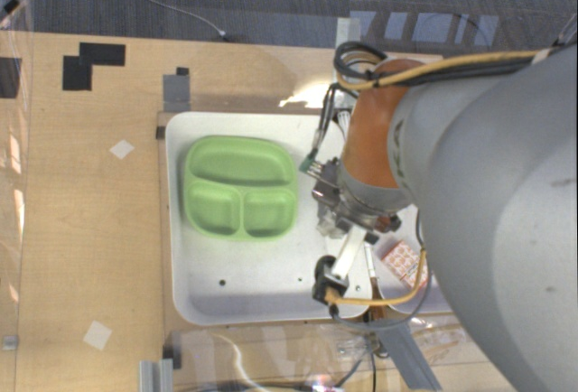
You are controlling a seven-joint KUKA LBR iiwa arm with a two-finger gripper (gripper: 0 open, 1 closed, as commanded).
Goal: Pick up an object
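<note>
A green divided tray [240,185] lies in the upper half of the left white bin [235,291]. My gripper [336,220] hangs over that bin's right edge, just right of the tray and apart from it. The grey arm with its orange band [372,142] reaches in from the right and covers most of the right bin. A small pink and white patterned packet [401,260] shows below the wrist in the right bin, partly hidden by the arm.
The left bin's floor below the tray is bare white. Wooden bench [81,200] lies to the left, with black markers [92,63] at its far corner. A yellow cable [379,298] loops under the wrist.
</note>
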